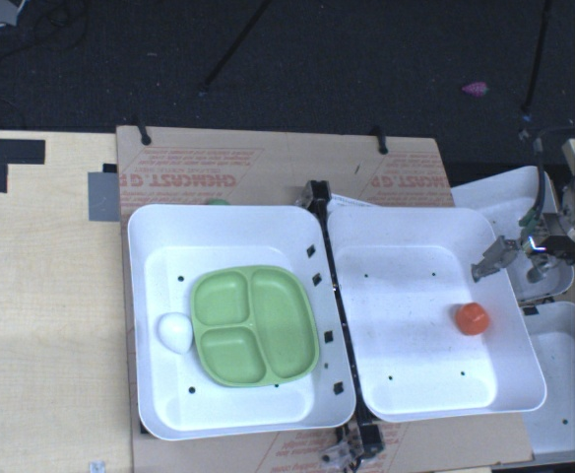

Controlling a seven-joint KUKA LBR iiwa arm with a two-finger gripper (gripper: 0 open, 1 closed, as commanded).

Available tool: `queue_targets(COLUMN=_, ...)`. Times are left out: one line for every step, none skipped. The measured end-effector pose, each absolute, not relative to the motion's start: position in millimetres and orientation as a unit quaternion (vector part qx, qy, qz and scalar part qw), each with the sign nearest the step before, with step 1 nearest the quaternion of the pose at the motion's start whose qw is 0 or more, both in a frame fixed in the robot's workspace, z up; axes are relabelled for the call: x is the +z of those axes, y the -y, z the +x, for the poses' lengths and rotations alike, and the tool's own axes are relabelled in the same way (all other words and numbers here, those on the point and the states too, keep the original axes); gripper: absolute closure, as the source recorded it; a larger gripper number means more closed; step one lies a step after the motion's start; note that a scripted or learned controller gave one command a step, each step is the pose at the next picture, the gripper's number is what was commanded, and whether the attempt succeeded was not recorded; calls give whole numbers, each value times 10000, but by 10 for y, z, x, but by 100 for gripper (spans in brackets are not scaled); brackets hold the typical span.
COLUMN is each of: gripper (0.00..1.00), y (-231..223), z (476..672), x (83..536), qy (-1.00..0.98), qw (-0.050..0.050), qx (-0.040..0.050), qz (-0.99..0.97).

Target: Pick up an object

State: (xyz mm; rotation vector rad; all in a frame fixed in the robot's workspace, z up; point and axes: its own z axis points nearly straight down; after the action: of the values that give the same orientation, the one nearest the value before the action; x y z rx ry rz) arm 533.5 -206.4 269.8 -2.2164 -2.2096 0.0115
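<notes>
Two shallow white bins sit side by side on a sheet of brown cardboard [268, 170] printed with red lettering, seen from above at a slant. The cardboard lies on a pale wooden bench [41, 294], and a dark floor with loose cables runs across the top of the view.

The left bin [150, 254] holds a light green divided plate [254, 324] with three compartments (one long section on the right, two smaller ones on the left). The plate lies flat near the middle of the bin. A small white ball [175, 332] rests against the plate's left edge, touching it or very nearly so.

The right bin [415, 382] holds a small orange-red object [473, 318], roundish, sitting toward the bin's right side and well apart from the bin's other walls. Its exact shape is too small to make out.

At the far right, the gripper [512, 255] reaches in over the right bin's right rim, above and slightly to the right of the orange-red object and not touching it. One grey finger [491, 259] points down and to the left toward the bin floor. Whether the jaws are spread or pressed together cannot be told from this angle, and nothing is seen between them.
</notes>
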Motion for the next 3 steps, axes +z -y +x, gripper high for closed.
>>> queue_targets(gripper=0, y=2061, z=5356, x=2765, qy=7071, qw=4, qx=4, qz=-7071)
queue_targets(gripper=0, y=2061, z=5253, x=2197, qy=7070, qw=35, qx=17, qz=-7072)
queue_targets(gripper=0, y=2041, z=5240, x=1556, qy=7070, qw=35, qx=14, qz=-7072)
